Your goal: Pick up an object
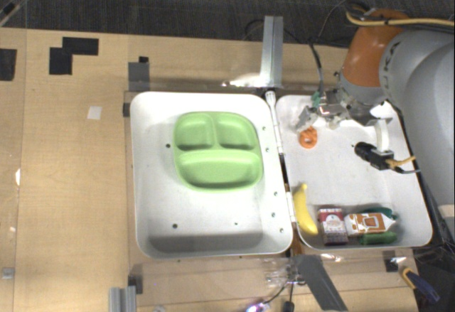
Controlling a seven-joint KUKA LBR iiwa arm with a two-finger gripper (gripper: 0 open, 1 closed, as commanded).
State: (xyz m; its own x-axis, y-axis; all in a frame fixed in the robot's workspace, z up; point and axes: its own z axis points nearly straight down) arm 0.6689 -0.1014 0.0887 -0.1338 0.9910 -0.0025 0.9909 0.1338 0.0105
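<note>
My gripper [311,117] hangs over the far left part of the right bin [341,175], at the end of the grey arm with the orange band [367,55]. A small orange ring-shaped object [308,138] lies on the bin floor just in front of and below the gripper, apart from it. Nothing shows held in the gripper. A yellow banana [303,210] lies along the bin's left wall near the front. Beside it at the front wall lie a dark red packet [332,225] and an orange-and-white packet [368,222] with a green item [377,237] in front of it.
The left bin [153,211] holds a green divided plate [215,149] in its far half. A metal post [273,47] stands behind the wall between the two bins. The wooden bench [64,175] stretches out to the left.
</note>
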